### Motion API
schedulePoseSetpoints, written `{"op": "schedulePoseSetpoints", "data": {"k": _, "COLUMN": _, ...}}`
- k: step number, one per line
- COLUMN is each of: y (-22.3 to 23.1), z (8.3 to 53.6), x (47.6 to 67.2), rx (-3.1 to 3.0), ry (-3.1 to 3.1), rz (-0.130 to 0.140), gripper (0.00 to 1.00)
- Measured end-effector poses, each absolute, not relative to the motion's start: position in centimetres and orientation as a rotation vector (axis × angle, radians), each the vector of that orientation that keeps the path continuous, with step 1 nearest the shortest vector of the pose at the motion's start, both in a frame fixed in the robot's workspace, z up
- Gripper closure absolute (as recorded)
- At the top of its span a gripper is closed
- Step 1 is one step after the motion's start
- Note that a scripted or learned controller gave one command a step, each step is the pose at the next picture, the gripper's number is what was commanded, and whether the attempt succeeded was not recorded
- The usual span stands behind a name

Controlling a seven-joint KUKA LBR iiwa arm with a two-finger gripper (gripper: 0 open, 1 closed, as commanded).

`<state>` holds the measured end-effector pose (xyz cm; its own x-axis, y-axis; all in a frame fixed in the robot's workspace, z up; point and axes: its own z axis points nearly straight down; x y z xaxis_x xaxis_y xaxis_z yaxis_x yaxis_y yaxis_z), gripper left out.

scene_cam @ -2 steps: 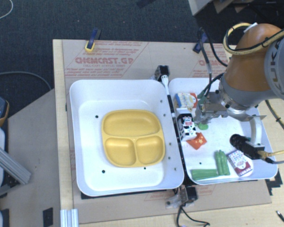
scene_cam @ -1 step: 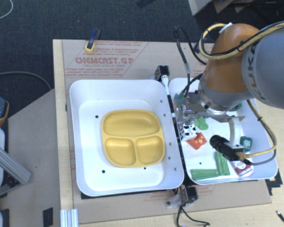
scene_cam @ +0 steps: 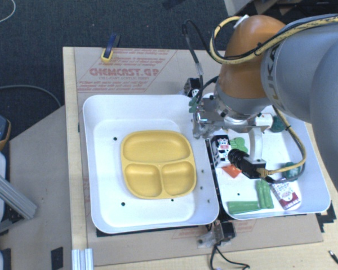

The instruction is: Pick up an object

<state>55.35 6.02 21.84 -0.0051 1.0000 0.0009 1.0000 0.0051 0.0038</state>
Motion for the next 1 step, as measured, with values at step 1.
{"op": "schedulePoseSetpoints", "data": {"k": 1, "y": 5.29, "z": 23.45, "x": 54.53, "rx": 2.22, "ry": 2.219, "rz": 0.004, "gripper": 1.0}}
